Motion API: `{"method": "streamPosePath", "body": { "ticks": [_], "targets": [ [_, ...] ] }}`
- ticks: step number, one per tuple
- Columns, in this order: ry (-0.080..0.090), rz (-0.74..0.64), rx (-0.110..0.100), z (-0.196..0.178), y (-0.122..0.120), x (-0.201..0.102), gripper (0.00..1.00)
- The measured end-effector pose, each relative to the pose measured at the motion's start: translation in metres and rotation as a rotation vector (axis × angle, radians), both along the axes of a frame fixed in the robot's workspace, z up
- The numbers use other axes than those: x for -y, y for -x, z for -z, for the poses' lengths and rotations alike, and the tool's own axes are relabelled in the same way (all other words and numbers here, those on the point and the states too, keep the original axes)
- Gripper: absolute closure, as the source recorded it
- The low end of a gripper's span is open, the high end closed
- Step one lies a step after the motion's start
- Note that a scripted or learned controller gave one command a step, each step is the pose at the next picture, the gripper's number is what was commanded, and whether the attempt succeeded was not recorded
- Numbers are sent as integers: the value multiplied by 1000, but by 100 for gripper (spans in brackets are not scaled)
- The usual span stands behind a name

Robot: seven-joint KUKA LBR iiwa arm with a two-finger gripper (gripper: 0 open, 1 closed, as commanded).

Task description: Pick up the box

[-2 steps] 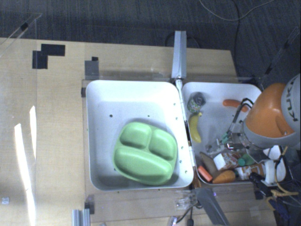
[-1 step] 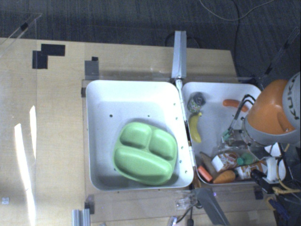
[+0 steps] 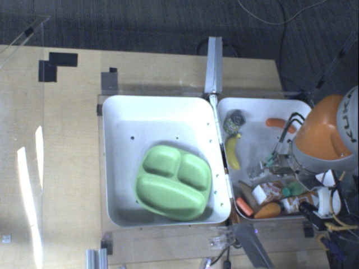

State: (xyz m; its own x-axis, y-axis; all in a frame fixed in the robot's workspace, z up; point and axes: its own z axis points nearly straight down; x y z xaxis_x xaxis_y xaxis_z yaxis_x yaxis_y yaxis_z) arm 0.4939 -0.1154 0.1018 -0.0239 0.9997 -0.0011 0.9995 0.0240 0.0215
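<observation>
From the camera view above the wooden bench (image 3: 61, 167), the only lettering I can read is part of "KUKA" in dark capitals on the grey and orange arm (image 3: 328, 133) at the right edge. The small white and brown printed box (image 3: 268, 193) carries markings too small to read; it lies in the front part of the right white bin (image 3: 255, 108), crowded against an orange carrot-like piece (image 3: 268, 210) and other small clutter. The gripper (image 3: 276, 162) hangs just above and behind the box, and I cannot tell how its jaws stand. A yellow banana (image 3: 232, 152) lies along that bin's left wall, a round grey tin (image 3: 234, 120) behind it. The bin's back middle has open floor. In the left white bin (image 3: 120, 116), a green three-compartment plastic tray (image 3: 174, 181) fills the front, with open room behind.
</observation>
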Motion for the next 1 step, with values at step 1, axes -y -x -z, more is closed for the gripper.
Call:
{"method": "streamPosePath", "body": {
  "ticks": [1],
  "targets": [
    [0, 42, -11, 13, -37, -5, 0]
  ]
}}
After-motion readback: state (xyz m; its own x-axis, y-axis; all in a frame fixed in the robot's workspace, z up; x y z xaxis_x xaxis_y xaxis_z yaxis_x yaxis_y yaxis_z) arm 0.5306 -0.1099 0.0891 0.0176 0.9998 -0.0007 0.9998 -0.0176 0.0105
